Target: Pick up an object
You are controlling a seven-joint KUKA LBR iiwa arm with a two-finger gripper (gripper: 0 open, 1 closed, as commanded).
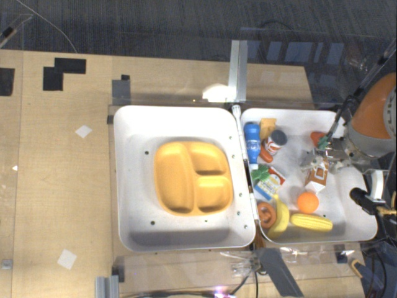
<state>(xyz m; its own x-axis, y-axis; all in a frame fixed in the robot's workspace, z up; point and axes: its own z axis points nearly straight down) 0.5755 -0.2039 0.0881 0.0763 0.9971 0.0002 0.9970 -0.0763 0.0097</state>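
Note:
The right bin [353,228] holds a jumble of small items. My gripper [322,158] hangs low over its middle right, just above a white and orange carton [316,177] and beside a red piece [319,138]. An orange ball [307,202] and a banana [311,222] lie in front of the carton. Along the bin's left side are a blue bottle [251,141], a small can with a dark lid [275,140], a yellow block [268,127] and a green and white packet [265,181]. Nothing is visibly held.
The left bin [133,166] contains a yellow divided tray [191,177]. A brown ring-shaped toy [267,213] and a yellow fruit [281,216] sit at the right bin's front left corner. The arm's orange band [378,113] overhangs the bin's right rim.

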